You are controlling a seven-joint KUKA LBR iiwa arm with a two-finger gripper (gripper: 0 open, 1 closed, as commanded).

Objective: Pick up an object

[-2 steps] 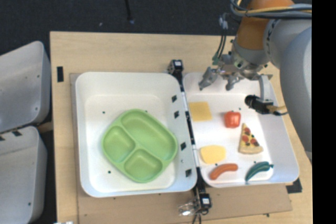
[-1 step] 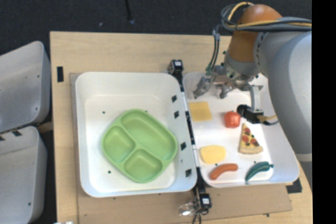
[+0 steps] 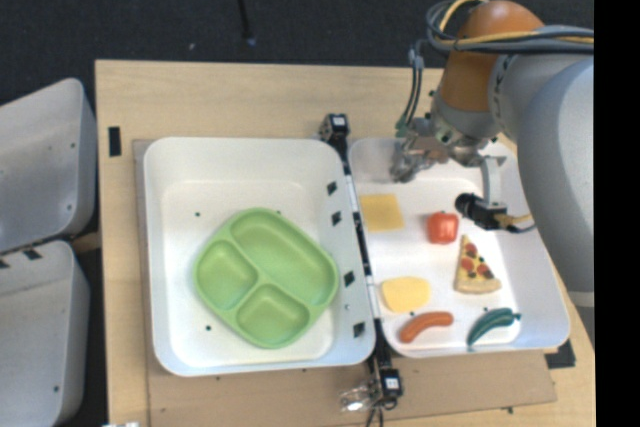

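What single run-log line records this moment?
pincer: over right bin's far left corner | nearest: yellow square | left bin: green tray

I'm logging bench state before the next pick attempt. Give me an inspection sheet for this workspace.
Surface: wooden bench with two white bins side by side, left bin and right bin.
Job's things: in the right bin, yellow square slice, red pepper, pizza slice, yellow round piece, sausage, green pepper.
Clutter: green divided plate in the left bin.
Grippers: gripper low over the right bin's far corner, nothing seen between its fingers.
Cables: bundle looped over the orange band.
Surroundings: dark floor, white panels to the left.
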